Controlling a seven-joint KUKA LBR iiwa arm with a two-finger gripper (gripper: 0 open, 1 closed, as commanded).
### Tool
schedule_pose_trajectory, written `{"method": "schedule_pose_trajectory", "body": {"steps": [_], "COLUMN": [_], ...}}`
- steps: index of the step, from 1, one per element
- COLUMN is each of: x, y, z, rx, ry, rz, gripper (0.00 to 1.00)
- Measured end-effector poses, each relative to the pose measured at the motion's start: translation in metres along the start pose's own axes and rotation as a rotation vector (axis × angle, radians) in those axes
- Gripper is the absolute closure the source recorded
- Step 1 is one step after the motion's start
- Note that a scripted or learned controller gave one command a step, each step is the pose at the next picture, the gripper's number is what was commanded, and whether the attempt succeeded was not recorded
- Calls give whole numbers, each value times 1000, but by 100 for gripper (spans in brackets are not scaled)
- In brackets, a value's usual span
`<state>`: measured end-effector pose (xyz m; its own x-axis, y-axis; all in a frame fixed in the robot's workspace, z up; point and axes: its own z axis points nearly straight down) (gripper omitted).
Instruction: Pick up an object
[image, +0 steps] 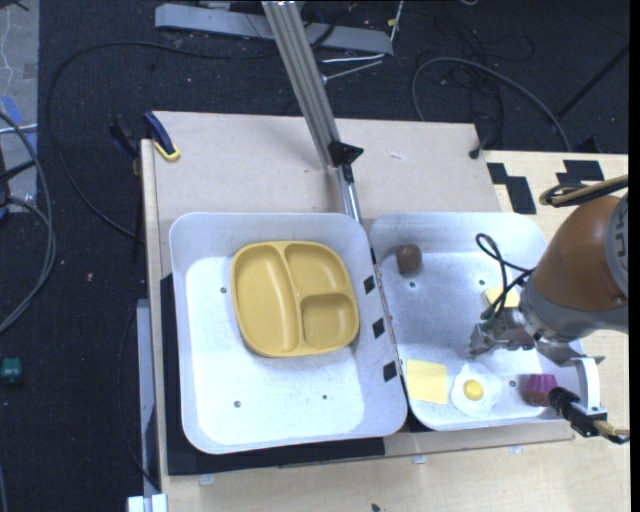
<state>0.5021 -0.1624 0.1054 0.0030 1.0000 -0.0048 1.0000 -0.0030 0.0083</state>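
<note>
The pincer (487, 338) is down inside the right bin (440, 235) on the worktop (250, 165), toward that bin's right wall, and whether it is open or closed cannot be told from this slanted view. Near that bin's front rim lie a yellow cheese slice (428, 381), a fried egg (473, 391) just beside it and a purple piece (539, 386) further right; a small brown lump (408, 260) sits near the back. A yellow divided plate (295, 297) rests in the left bin (200, 300).

The table (300, 160) carries two white bins side by side, the left bin (200, 400) and the right bin (440, 235).
</note>
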Motion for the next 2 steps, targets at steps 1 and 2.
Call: {"method": "schedule_pose_trajectory", "body": {"steps": [1, 2], "x": [-4, -5], "y": [0, 2], "z": [-63, -102], "rx": [3, 3], "ry": [3, 3], "rz": [-5, -6], "gripper": [100, 100]}}
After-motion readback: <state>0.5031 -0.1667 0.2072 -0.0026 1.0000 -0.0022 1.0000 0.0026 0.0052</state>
